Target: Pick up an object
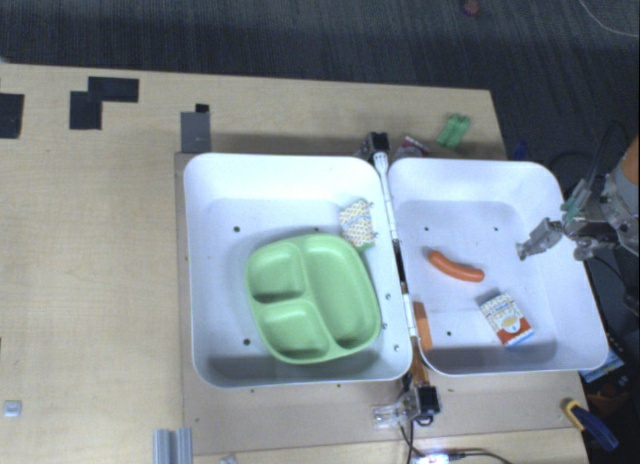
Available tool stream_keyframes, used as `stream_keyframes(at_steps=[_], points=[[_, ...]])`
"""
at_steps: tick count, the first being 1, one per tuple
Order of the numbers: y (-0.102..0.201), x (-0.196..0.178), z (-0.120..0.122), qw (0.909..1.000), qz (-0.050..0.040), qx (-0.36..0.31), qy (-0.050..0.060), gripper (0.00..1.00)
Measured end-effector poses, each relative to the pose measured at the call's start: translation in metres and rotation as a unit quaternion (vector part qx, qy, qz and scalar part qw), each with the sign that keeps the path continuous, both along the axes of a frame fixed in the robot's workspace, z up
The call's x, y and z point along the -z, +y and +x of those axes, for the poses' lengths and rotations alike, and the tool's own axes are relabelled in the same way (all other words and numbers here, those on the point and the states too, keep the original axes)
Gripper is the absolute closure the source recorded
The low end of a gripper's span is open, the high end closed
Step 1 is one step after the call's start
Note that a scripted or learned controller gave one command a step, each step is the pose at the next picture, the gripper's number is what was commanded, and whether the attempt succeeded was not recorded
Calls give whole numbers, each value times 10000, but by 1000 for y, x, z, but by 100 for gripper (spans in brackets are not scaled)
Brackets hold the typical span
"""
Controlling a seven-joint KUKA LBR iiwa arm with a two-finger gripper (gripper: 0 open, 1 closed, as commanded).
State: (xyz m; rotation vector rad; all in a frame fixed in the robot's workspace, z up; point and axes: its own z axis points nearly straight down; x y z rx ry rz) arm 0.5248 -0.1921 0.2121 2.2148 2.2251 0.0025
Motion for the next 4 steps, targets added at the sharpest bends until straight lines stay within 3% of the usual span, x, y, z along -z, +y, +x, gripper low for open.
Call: stream_keyframes(at_steps=[1,2,4], points=[[43,122,-17,10000,1,5,-1,0],[97,125,-35,10000,-14,12,-50,0],[106,125,-35,10000,-34,32,-57,0]])
